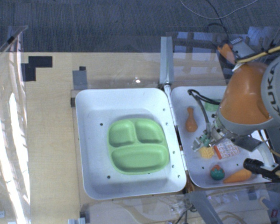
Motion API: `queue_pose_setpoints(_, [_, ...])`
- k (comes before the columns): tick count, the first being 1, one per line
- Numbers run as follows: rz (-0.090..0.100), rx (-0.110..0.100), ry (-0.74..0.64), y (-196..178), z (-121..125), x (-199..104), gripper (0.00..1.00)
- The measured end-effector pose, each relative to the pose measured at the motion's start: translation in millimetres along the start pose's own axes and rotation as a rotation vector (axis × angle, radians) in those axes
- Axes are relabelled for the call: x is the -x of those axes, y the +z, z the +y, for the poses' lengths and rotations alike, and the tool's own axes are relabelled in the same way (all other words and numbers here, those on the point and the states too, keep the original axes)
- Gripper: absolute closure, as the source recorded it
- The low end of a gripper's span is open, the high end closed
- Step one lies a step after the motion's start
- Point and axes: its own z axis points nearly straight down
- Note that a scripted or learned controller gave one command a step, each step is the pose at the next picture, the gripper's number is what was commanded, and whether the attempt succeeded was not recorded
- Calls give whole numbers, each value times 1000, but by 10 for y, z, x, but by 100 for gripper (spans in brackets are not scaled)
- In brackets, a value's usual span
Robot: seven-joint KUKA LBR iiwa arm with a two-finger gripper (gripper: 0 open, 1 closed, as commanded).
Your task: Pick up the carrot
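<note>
Below, near to far.
Carrot (pixel 237 176): at the near edge of the right bin (pixel 182 130), beside a green ball (pixel 217 173).
Axis: roughly left-right, tip direction unclear.
Handling: likely light, stiff, smooth; grasp mid-body across its width.
Gripper (pixel 204 141): above a yellow piece (pixel 206 152); opening cannot be judged.

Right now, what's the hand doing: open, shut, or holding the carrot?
Hand: cannot be told; it sits low in the right bin. The carrot lies apart from it, near the bin's front edge, not held.
</note>
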Motion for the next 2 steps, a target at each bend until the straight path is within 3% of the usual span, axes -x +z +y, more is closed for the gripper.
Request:
queue_pose_setpoints(1, [1, 1, -412, -1, 201, -401, 100])
queue_pose_setpoints(2, [-1, 1, -443, -3, -15, 26, 100])
